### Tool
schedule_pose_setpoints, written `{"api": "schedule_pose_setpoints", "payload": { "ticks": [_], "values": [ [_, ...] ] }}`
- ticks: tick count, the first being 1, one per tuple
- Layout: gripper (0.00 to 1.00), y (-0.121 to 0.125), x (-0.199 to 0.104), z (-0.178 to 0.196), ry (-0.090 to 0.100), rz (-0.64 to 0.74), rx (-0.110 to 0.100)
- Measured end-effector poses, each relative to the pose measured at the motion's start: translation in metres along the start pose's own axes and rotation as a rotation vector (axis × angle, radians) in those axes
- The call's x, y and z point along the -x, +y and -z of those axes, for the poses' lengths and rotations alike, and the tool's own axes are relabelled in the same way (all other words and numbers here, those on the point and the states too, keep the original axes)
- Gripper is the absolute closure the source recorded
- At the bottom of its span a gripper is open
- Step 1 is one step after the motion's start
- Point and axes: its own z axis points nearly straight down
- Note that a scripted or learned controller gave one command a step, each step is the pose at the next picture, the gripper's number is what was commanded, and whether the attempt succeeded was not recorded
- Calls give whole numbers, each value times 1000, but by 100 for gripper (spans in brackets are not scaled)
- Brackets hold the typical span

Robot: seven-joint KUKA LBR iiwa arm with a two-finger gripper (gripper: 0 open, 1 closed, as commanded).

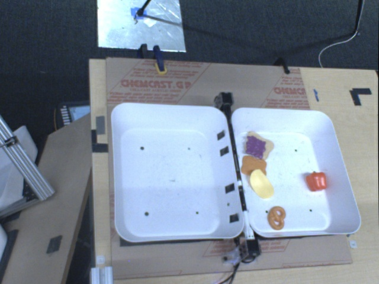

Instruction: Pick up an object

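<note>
- Right shallow white plastic bin (331, 129): purple-topped toast slice (257, 145), orange chunk (253, 164) and yellow oval piece (262, 184) along its left edge.
- Red pepper toy (316, 181) near its right edge.
- Brown pretzel (276, 217) at its front edge.
- Gripper state: cannot tell.

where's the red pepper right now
In the camera view the red pepper lies in the right bin, near its right wall, apart from the other items; its nearest neighbour is the yellow piece to its left.

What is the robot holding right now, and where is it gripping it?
Nothing can be seen held. The purple piece, yellow piece, red pepper and pretzel all lie loose in the right bin.
</note>
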Motion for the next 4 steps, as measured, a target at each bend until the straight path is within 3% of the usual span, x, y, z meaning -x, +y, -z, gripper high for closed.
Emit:
{"api": "schedule_pose_setpoints", "payload": {
  "ticks": [1,3,4],
  "values": [
    [100,-43,-89,26,5,6,-2],
    [100,-115,-135,25,4,-1,-5],
    [100,-115,-204,25,5,2,-5]
  ]
}}
